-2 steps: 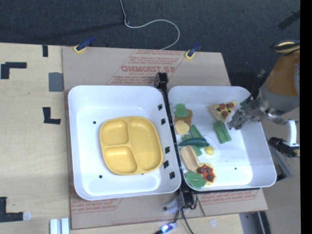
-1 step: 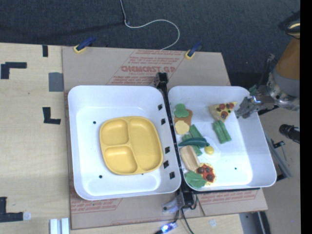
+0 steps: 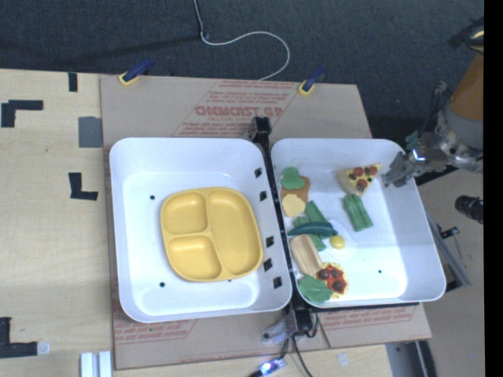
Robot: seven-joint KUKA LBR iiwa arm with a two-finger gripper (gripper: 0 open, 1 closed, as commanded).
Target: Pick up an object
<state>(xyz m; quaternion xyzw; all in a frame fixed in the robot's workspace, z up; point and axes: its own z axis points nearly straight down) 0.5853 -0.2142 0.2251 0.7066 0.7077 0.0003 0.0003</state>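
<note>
Two white bins, one yellow plate, a cluster of toy food, gripper at the right bin's edge.

Left bin holds one yellow three-section plate. Right bin holds the toy food: one pizza slice near the top right, one green stalk just below it, one small yellow ball, and a pile along the left wall, pieces overlapping, exact count unclear. Gripper sits over the right bin's upper right rim, just beside the pizza slice, nothing seen between its fingers; spread or pressed together, cannot tell. Cardboard under the bins carries red print, too blurred to read reliably. Two yellow-blue clamps at its top edge.
</note>
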